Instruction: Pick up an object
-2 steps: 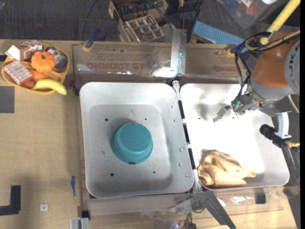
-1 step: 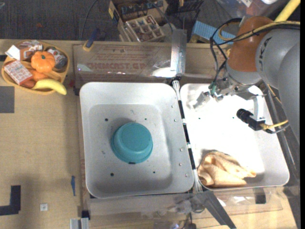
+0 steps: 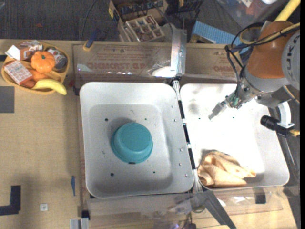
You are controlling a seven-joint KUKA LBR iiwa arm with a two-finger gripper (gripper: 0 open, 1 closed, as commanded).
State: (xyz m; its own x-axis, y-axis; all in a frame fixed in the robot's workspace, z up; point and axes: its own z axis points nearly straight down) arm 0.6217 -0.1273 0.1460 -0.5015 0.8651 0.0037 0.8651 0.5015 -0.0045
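Two shallow white bins (image 3: 90, 99) sit before us: our two-finger gripper (image 3: 217, 111) (whether spread or closed, we cannot tell) hovers in the right one, the crumpled tan cloth (image 3: 223, 169) lying nearer us, long axis crosswise.

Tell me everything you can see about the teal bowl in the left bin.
The teal bowl is round, plain and matte, probably plastic, and seems to sit upside down: a flat circular base faces up with the wider rim below. It rests on the floor of the left bin, slightly left of its middle, well clear of the walls. Nothing else touches it. The gripper is far off, above the right bin.
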